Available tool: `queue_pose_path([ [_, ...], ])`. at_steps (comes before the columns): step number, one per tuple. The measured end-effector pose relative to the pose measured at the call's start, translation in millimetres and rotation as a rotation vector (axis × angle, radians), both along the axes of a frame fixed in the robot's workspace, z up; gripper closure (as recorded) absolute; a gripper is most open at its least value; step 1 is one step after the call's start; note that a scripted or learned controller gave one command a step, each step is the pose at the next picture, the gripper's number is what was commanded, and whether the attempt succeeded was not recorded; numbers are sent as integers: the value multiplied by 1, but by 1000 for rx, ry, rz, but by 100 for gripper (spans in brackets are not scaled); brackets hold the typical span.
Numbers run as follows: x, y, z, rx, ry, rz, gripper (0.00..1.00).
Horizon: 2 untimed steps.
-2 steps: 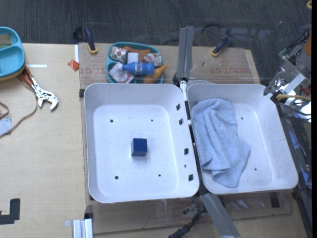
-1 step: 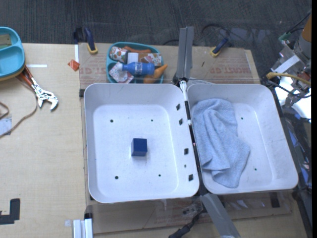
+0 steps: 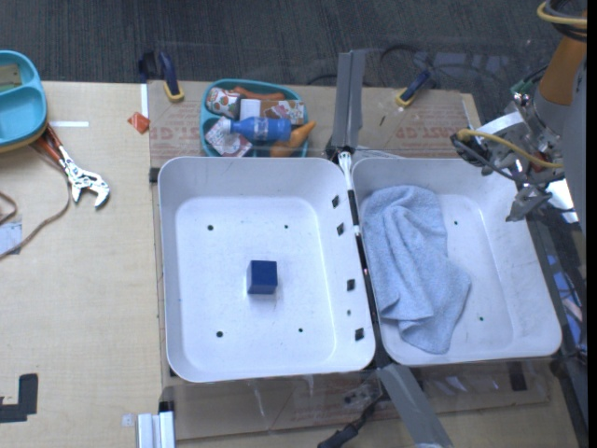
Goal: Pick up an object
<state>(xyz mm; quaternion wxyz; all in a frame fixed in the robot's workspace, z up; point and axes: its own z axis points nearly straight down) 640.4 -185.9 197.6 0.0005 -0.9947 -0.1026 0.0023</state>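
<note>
Blue cube (image 3: 263,276) mid-bin, hand (image 3: 522,203) perhaps rimward

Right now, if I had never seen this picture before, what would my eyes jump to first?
Probably the small blue block, sitting alone near the middle of the left bin. Next, the crumpled grey cloth piled in the left half of the right bin. After that, the robot's gripper up at the right bin's far right edge, and the blue tub of colourful bits behind the left bin.
</note>
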Motion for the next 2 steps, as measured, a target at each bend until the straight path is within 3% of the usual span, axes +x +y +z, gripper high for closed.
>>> queue_pose_path([
  [1, 0, -37, 6, -1, -2, -5, 0],
  [2, -8, -36, 4, 0, -1, -4, 0],
])
